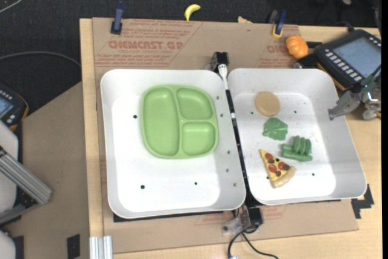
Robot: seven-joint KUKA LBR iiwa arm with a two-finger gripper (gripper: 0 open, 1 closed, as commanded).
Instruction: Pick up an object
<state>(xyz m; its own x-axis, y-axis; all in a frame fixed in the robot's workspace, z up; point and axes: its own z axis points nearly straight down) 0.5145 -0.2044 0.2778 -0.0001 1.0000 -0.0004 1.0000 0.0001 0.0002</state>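
The right bin (327, 174) holds several toys. A tan round disc (267, 104) lies near its back. A green leaf shape (275, 128) sits just in front of the disc. A green ridged piece (297, 148) lies to the leaf's right. A pizza slice (277, 168) lies nearest the front. My gripper (343, 106) shows as a grey metal part at the right bin's right rim, apart from all the toys and with nothing seen in it.
The left bin (121, 167) holds a green divided plate (180, 121). A dark control pendant (354, 57) and a small orange object (296, 45) lie behind the right bin. Blue clamps (117, 18) and a yellow banana toy (192, 10) sit on the board's back edge.
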